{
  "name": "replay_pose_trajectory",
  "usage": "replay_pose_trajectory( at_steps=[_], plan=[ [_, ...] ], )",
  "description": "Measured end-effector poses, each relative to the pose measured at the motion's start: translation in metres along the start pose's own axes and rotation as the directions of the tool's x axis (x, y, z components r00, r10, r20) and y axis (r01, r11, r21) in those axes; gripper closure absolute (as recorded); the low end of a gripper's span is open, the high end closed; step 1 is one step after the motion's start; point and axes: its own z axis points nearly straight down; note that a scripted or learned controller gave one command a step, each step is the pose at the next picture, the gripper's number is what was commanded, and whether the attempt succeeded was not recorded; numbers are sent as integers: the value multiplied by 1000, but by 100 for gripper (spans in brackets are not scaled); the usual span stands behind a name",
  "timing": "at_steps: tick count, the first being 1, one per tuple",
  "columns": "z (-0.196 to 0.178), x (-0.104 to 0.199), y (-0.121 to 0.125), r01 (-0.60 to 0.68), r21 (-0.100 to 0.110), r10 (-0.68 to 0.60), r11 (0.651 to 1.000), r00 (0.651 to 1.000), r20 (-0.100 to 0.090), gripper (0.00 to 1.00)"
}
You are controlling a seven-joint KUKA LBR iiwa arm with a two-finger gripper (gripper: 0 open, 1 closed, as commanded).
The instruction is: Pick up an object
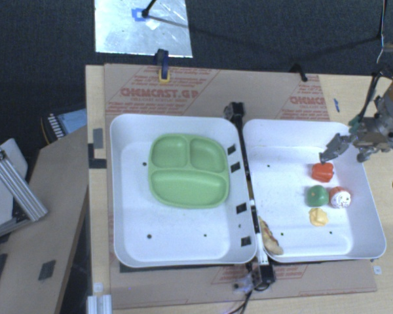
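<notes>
Several small toy foods lie in the right bin: a red piece, a green piece, a white and red ball and a yellow piece. A tan item rests against that bin's front left corner. My gripper hangs over the bin's far right part, just above and to the right of the red piece. Its fingers are spread open, one fingertip close to the red piece, with nothing between them.
A green divided plate sits in the left bin. A black divider with clips runs between the two bins. A grey metal frame stands at the left, beyond the bench.
</notes>
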Motion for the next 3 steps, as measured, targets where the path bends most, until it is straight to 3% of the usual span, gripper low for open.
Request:
replay_pose_trajectory(
  at_steps=[1, 3],
  plan=[
    [-6, 0, 2, 3, -11, -3, 1000, 1000, 2, 0],
    [116, 4, -1, 1, -6, -1, 1000, 1000, 0, 0]
  ],
)
